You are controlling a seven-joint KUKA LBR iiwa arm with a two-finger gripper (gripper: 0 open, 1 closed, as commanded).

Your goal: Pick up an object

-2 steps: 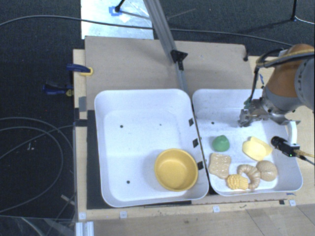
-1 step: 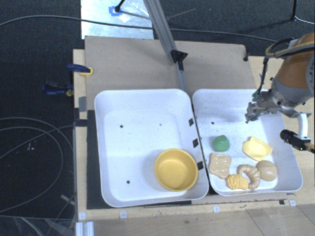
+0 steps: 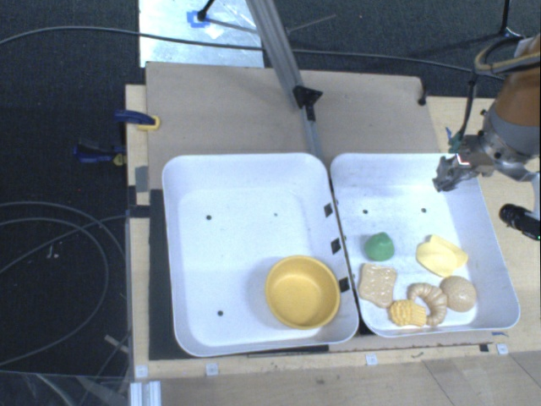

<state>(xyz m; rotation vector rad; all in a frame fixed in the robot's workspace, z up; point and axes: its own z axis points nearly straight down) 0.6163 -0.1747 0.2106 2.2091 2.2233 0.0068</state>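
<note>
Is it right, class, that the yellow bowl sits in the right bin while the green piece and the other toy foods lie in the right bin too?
Not quite. The camera view shows the yellow bowl in the left bin. The green piece and other toy foods do lie in the right bin.

A tan surface (image 3: 228, 108) sits on dark carpeted floor (image 3: 59, 57) strewn with black cables (image 3: 51, 252). A grey pole (image 3: 275, 32) slants over it, and blue-and-yellow clamps (image 3: 127, 121) grip its left edge.
</note>
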